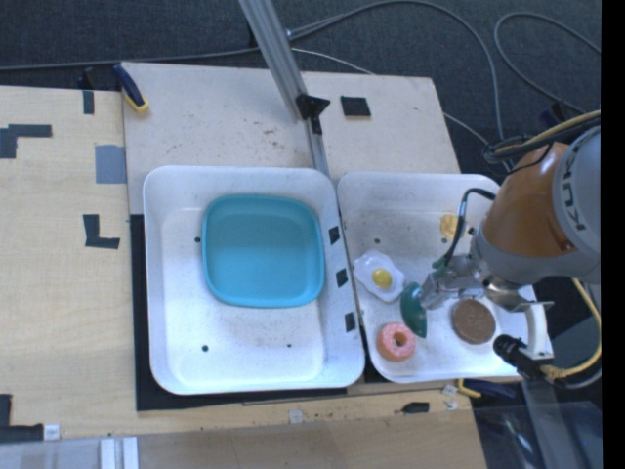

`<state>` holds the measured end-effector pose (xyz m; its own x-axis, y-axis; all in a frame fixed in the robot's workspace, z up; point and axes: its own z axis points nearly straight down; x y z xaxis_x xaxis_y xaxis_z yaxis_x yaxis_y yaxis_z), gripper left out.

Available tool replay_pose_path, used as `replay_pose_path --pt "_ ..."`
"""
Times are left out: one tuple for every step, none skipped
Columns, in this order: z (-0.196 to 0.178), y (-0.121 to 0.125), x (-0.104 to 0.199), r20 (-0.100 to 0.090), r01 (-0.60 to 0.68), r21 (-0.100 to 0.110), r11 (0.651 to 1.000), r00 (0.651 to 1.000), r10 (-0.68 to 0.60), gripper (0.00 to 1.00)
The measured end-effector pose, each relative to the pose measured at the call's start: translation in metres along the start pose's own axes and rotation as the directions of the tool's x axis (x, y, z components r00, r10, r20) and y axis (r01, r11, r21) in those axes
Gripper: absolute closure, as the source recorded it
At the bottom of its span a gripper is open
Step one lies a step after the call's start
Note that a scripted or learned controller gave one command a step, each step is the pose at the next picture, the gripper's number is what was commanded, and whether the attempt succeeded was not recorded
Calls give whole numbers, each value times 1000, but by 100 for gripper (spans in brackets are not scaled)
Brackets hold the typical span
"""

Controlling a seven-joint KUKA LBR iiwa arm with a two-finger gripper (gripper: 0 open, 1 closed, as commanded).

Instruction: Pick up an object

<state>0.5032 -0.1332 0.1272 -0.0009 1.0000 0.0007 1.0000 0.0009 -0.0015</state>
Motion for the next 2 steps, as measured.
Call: replay_pose_path --pt "-44 4 7 1 0 -5 1000 1000 0 100" --pt "-99 -4 10 1 0 -5 1000 1000 0 100"
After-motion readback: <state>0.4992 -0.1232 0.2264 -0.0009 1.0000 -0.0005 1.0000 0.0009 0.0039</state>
